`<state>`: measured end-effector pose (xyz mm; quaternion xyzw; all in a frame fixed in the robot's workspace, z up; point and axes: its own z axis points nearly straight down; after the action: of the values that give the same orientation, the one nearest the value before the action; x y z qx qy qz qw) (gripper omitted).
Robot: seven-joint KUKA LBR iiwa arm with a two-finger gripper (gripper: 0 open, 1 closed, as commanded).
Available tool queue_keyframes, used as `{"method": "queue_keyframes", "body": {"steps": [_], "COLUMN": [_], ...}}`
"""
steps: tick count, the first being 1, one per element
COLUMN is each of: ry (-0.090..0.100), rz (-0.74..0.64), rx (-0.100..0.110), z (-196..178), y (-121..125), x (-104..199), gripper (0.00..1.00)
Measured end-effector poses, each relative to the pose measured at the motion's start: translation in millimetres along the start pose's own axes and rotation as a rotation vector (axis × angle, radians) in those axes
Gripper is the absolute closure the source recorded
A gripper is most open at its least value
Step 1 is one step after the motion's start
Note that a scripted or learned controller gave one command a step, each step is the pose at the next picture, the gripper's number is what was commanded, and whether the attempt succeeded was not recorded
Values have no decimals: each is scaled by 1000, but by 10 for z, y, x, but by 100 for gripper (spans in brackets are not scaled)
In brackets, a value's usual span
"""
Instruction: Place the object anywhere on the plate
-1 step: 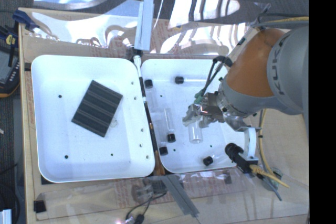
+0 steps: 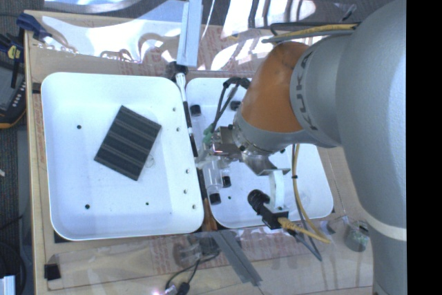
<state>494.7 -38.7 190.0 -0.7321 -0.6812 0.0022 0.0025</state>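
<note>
Dark ridged plate (image 2: 128,142) in left bin (image 2: 62,207), well apart from claw (image 2: 215,169).

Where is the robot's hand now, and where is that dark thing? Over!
Gripper low over right white bin, near its left wall. Dark grey ribbed rectangular plate lies flat in left white bin, tilted. Grey arm covers most of right bin.
</note>
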Motion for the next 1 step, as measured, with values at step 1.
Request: {"method": "queue_keyframes", "body": {"steps": [1], "ry": [0], "rz": [73], "rx": [1], "z": [1], "y": [-251], "x": [803], "gripper": [100]}}
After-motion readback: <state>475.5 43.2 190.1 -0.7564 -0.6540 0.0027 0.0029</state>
